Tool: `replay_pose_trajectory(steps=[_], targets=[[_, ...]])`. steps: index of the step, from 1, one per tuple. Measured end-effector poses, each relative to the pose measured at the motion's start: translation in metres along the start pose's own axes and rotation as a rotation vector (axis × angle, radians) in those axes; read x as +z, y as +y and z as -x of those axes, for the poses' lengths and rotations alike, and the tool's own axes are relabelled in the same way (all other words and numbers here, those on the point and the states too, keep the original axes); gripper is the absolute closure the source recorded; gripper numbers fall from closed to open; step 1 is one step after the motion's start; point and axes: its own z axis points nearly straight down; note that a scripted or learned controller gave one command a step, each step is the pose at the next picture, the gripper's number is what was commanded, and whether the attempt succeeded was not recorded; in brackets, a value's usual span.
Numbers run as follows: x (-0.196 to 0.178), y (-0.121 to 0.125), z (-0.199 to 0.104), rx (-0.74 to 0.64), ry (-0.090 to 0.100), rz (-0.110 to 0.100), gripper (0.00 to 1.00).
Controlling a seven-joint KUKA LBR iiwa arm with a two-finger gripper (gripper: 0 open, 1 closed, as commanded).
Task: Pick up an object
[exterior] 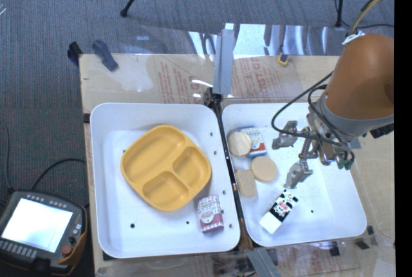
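As the pincer (297, 174), state unclear, hovered just above the cow-print carton (279, 211), it looked light, stiff; grip its long sides.

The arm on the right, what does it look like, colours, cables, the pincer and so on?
The arm shows a big rounded orange housing over a grey collar. Black cables loop out on its left side, and a yellow and a black cable run off from it toward the upper right. Below hangs the pincer, small and metallic grey, built of thin linkages and brackets.
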Motion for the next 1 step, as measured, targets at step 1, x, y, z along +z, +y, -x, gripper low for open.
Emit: replay_pose_trajectory(steps=[1], targets=[[0.1363,-0.0113,0.0149,0.161,-0.008,0.0,0.0]])
